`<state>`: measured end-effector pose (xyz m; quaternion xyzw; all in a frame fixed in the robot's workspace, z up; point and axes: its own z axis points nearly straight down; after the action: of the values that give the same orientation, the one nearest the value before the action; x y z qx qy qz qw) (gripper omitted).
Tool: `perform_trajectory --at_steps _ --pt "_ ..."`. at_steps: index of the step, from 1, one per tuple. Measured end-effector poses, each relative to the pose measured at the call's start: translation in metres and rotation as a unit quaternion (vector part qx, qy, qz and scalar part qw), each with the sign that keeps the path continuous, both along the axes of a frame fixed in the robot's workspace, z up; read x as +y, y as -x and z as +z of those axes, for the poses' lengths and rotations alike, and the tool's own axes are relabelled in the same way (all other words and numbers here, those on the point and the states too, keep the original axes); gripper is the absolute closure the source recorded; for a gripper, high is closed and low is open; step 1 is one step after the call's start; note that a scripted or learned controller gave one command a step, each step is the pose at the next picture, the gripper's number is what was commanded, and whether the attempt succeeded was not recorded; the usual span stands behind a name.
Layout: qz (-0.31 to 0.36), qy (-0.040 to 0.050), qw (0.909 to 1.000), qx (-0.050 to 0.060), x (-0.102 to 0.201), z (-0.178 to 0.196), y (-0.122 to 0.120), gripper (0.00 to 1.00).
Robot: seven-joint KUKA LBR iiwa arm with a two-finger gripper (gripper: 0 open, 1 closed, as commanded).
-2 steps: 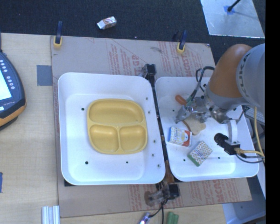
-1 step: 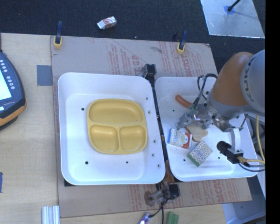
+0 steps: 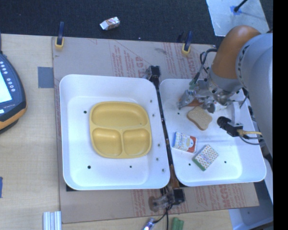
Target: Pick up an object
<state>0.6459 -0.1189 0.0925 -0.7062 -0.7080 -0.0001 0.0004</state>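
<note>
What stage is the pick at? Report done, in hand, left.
Done: the gripper is down in the right bin, at the bread slice. In hand: nothing visibly held. Left: grasping and lifting; bread slice, small carton and patterned packet lie on the bin floor.

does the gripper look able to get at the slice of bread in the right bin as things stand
Probably yes. The gripper hangs just above the far edge of the slice of bread in the right bin, and nothing lies on top of the slice. The small carton sits apart, nearer the camera.
</note>
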Motion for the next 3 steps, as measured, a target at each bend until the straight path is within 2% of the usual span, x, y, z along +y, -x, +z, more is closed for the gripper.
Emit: perform_trajectory --at_steps 1,2,3 --pt "0.000 -0.0001 1.0000 0.000 -0.029 0.000 -0.011 0.00" --pt "0.001 0.0005 1.0000 0.002 0.019 -0.001 0.052 0.00" --pt "0.001 0.0009 1.0000 0.003 0.018 0.010 0.052 1.00"
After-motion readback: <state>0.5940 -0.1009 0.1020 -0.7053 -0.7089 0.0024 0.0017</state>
